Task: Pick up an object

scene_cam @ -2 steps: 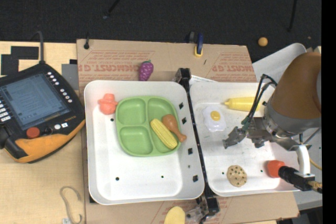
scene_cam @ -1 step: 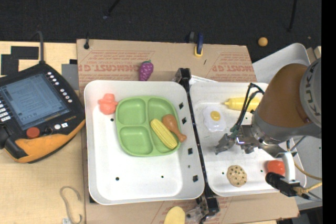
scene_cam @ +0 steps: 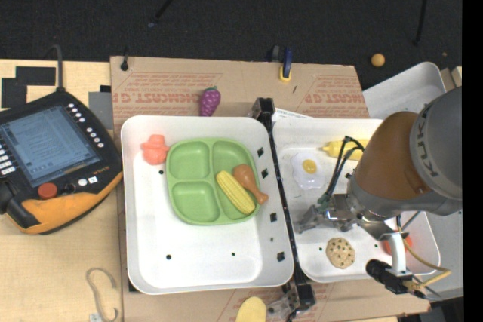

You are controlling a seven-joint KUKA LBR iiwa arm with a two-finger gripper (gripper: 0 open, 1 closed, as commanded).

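Note:
My gripper [scene_cam: 315,218] hangs low in the right bin [scene_cam: 302,130], below the big grey and orange arm [scene_cam: 404,162]. It sits between a fried egg toy [scene_cam: 308,166] further back and a chocolate chip cookie [scene_cam: 340,253] nearer the front. A yellow toy [scene_cam: 335,148] lies at the back of that bin, partly behind the arm's cables. A red piece [scene_cam: 392,243] peeks out beneath the wrist. Nothing can be seen held in the gripper.
The left bin [scene_cam: 196,268] holds a green divided plate [scene_cam: 189,201] with a corn cob [scene_cam: 235,191] and a drumstick [scene_cam: 249,181], plus a pink toy [scene_cam: 154,150]. Purple grapes [scene_cam: 210,100], a lemon [scene_cam: 251,308] and a teach pendant [scene_cam: 53,154] lie outside the bins.

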